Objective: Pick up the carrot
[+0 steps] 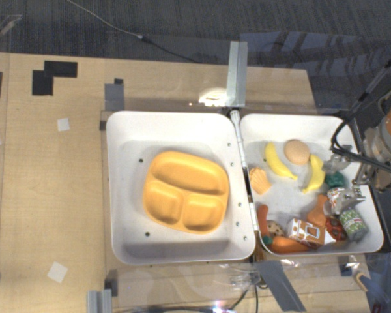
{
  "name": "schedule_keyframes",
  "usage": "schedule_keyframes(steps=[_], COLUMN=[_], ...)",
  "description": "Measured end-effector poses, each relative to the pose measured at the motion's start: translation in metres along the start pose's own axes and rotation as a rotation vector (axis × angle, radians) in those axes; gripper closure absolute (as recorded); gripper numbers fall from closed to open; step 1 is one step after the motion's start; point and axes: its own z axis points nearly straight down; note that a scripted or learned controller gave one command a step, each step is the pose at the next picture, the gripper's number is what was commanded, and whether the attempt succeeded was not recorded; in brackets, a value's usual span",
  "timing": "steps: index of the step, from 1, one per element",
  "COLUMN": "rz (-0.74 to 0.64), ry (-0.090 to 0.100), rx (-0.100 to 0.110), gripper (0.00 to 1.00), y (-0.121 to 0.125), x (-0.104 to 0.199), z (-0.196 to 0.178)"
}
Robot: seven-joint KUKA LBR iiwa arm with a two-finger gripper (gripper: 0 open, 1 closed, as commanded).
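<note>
Carrot [288, 244] is lying at the near edge of the right bin [313, 121], at the bottom-left corner, far from the gripper [358, 178] and below-left of it in the camera view. The gripper is hanging over the right side of this bin, near the wall, and I cannot tell how it is standing or whether it is gripping something, because the wrist is covering it. It is probably waiting here because the toys are crowding together and the program needs a free way down.

This bin is holding many things: two bananas [279, 162] beside an egg [297, 151] up-left of the gripper, a small carton [307, 231] just beside the carrot, and a green can [353, 224] directly below the gripper. The carrot is touching the bin wall, so a grasp there is looking difficult in my judgement.

The left bin [127, 240], well apart from the gripper, is holding a yellow divided tray [186, 191].
</note>
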Motion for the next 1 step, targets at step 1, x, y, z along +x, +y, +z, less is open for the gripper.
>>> schedule_keyframes(steps=[1], rz=[0.140], ry=[-0.012], rx=[0.002], gripper=[0.00], y=[-0.0011], x=[-0.0538], z=[0.1512])
